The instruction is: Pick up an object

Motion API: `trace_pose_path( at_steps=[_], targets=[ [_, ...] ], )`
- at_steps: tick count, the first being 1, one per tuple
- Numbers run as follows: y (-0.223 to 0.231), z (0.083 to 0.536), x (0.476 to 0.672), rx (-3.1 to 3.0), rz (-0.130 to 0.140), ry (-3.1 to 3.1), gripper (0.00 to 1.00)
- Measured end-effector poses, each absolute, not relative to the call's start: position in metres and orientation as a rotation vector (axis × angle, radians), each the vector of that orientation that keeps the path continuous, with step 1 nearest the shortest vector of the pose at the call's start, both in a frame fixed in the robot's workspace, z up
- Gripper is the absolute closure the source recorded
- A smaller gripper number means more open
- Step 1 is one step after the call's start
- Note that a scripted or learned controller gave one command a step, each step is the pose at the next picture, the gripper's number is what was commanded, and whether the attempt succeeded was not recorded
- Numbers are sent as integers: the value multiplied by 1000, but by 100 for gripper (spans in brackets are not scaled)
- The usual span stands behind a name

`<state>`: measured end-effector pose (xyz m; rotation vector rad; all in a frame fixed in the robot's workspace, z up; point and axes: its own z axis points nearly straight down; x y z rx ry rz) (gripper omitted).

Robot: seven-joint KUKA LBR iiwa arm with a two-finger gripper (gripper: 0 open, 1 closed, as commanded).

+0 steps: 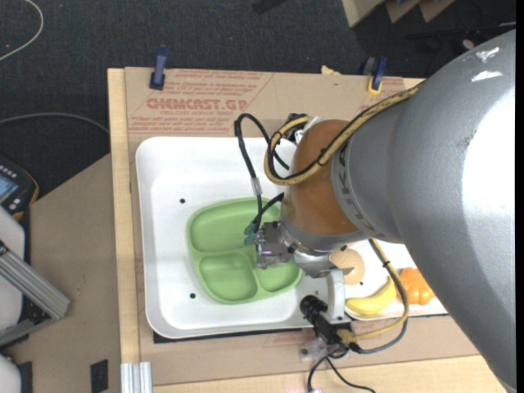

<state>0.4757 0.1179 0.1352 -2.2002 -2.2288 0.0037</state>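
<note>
So the green divided plate sits in the left white bin, toward that bin's right side, lying flat. The arm comes in from the right and hangs right over the plate's right edge, with the tool down at that rim. Can't tell its state, the wrist blocks it. Right of the plate, past the arm, there's a banana and an orange thing beside it.
</note>
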Motion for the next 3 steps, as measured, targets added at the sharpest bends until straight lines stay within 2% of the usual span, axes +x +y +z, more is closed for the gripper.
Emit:
trace_pose_path(
  at_steps=[1, 2, 3],
  targets=[
    [194, 239, 480, -2210, -20, -2236, 100],
    [222, 303, 537, -2221, -18, -2229, 100],
    [202, 443, 553, -2227, -27, -2228, 100]
  ],
)
